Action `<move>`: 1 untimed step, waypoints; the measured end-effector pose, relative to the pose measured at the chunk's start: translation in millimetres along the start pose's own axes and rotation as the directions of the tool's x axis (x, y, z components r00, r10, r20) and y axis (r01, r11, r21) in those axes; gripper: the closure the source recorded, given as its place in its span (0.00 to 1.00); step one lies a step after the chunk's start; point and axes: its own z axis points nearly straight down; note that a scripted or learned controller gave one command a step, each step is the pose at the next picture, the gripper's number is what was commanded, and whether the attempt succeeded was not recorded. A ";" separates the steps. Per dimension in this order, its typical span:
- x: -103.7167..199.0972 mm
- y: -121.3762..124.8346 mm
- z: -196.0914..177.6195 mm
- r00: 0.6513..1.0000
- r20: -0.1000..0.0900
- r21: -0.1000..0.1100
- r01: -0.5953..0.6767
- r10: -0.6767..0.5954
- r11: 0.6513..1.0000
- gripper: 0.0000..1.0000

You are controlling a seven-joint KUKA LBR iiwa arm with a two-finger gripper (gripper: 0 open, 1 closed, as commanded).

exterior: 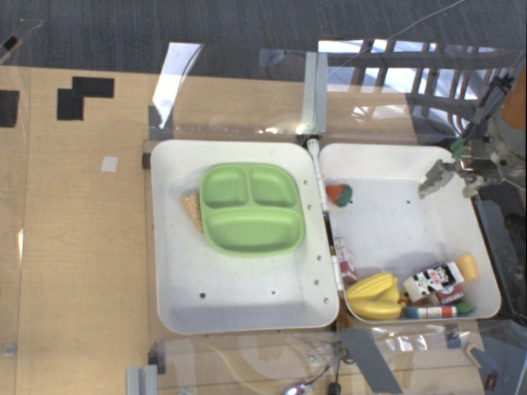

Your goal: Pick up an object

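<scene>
My gripper (452, 180) hangs over the upper right part of the right bin (387, 220), its fingers spread open with nothing between them. A red strawberry with a green top (338, 193) lies near that bin's left wall, well to the left of the gripper. Along the bin's front edge lie a yellow banana bunch (375, 296), a black-and-white carton (435, 281), a small orange piece (467, 266) and a marker (436, 311). A red packet (346, 267) sits by the left wall.
In the left bin (177, 303) there is a green divided plate (251, 208) with a tan waffle-like piece (192, 211) tucked at its left side. A metal divider (323, 212) separates the bins. Metal framing (412, 64) stands behind the right bin.
</scene>
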 end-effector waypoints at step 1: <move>1.7 103.6 49.6 0.984 0.000 0.000 0.179 -0.179 0.984 0.00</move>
